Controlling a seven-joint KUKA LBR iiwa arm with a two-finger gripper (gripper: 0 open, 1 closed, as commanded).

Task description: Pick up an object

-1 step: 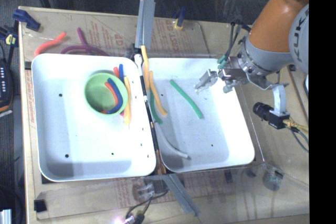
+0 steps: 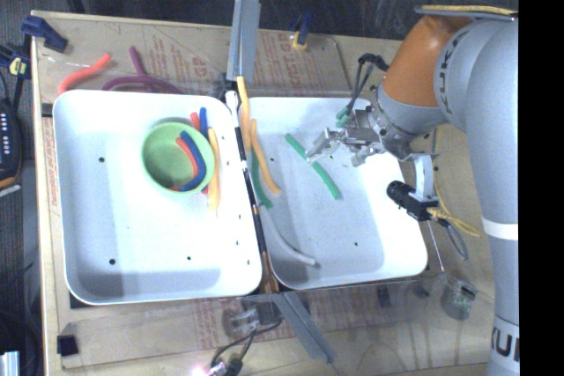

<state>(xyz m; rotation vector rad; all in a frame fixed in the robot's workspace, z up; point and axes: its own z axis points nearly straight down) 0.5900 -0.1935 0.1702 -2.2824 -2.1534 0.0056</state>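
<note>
My gripper (image 2: 324, 143) hangs low over the upper middle of the right bin (image 2: 401, 255), reaching in from the right. Just left of it lies a short green stick (image 2: 294, 145), and a longer green stick (image 2: 327, 180) lies just below it. Nothing shows held in the gripper. By the bin's left wall lie orange sticks (image 2: 264, 167) and a dark green stick (image 2: 262, 195), with a grey tube (image 2: 295, 247) near the front. The left bin (image 2: 106, 260) holds a green bowl (image 2: 172, 158) with a red curved piece (image 2: 189, 147), a blue piece (image 2: 204, 122) and a yellow stick (image 2: 212, 172).
A grey metal bar (image 2: 244, 26) rises at the back between the bins. An orange piece (image 2: 85, 73) and a purple tube (image 2: 141, 84) lie on the bench behind the left bin. A black cable fitting (image 2: 410, 198) hangs off the arm over the right bin's right side.
</note>
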